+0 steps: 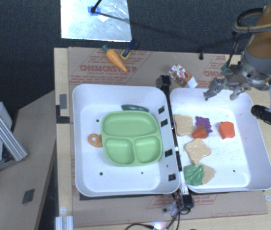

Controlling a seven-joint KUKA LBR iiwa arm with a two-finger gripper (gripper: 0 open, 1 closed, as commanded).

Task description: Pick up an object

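- Spread apart and gripping nothing, the two-finger gripper [225,88] is seen poised over the far edge of the right shallow white bin [255,150].
- An orange block-shaped toy [227,130] lies nearest, with a purple grape cluster [203,122] and tan bread-slice pieces [183,124] to its left.
- A green divided plastic plate [129,138] sits in the left bin [85,128].
- The approach step is judged to be in hand; nothing is lifted yet.
- Next, a descent toward the near side over one piece is called for, then a closing.
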